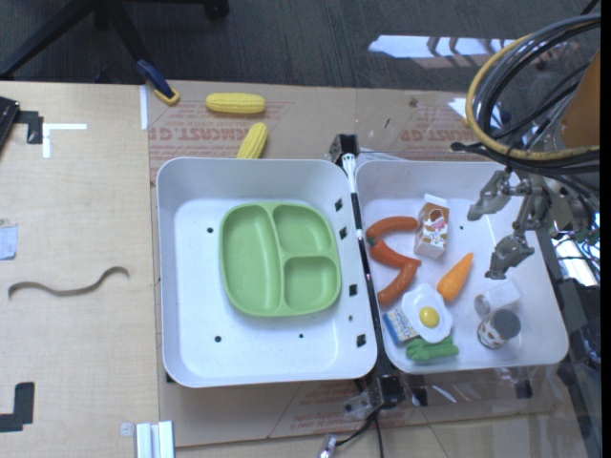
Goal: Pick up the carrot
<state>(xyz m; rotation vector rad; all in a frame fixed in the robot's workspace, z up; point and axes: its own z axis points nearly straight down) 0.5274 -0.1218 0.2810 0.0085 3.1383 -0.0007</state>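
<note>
The carrot (455, 277) lies in the right bin (544, 299), at about two o'clock from the fried egg (427, 315) and four o'clock from the small carton (432, 229); it looks like a light, stiff, smooth plastic toy, so I judge the safest hold is across its thicker middle, square to its length. Its long axis runs from seven to one o'clock, and the narrow tip seems to point toward one o'clock, though the view is too coarse to be sure. The gripper (508, 254) hangs just off the carrot at three o'clock, apart from it, with nothing between the jaws; whether they are released or clenched I cannot tell.
</note>
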